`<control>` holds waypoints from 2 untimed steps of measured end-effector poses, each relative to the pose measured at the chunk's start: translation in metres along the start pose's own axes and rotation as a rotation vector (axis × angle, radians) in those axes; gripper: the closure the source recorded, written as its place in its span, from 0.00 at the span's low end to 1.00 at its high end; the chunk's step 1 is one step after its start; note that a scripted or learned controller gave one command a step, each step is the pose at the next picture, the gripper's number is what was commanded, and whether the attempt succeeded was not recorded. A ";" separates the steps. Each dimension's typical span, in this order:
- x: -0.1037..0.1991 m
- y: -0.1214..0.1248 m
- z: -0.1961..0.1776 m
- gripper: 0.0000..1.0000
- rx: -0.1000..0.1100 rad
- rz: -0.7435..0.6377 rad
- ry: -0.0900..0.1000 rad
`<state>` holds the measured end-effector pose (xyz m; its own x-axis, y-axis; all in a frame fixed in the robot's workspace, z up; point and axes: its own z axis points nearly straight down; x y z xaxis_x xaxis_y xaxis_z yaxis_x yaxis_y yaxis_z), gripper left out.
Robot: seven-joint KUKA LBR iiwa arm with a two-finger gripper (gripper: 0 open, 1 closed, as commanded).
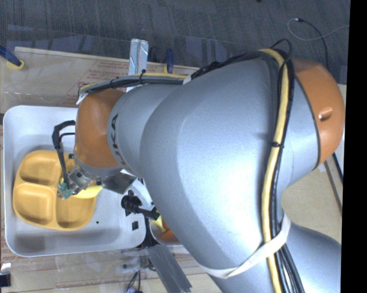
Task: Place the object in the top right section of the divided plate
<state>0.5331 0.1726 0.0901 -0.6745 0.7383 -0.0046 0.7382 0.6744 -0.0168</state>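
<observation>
Hovering low over the yellow divided plate (34, 195), the pincer (66, 190) sits at the plate's right rim, about where the upper and lower right-hand sections meet. The plate lies in the left white bin (16, 125), toward that bin's left edge, w/ the bin itself at the desk's left end. The grey arm (219, 168) w/ its orange band (95, 131) covers most of the right bin and the desk's right side.

Pincer state: cannot tell, since the tip is small and partly masked by the wrist. A yellowish piece (89, 192) shows just beside the tip, on the plate's right edge, and a small greenish speck sits at the tip itself. Whether either is the task's object or just part of the plate or tool is unclear; nothing is plainly seen gripped. So the object's place can't be fixed w/ confidence, though it is prob. at or under the tip.

Judgement on the step in hand: this looks like the placing phase. To do it well, the tip should be centred over the top right section, not over the divider ridge, since a drop on the ridge could roll into the wrong section. Lower close before letting go, then lift straight up so cables (60, 144) near the wrist don't drag the plate.
</observation>
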 end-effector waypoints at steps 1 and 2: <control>-0.056 0.008 -0.049 1.00 -0.017 -0.136 0.004; -0.056 0.008 -0.059 1.00 -0.015 -0.143 0.004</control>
<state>0.5773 0.1381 0.1491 -0.7728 0.6346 0.0004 0.6346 0.7728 -0.0016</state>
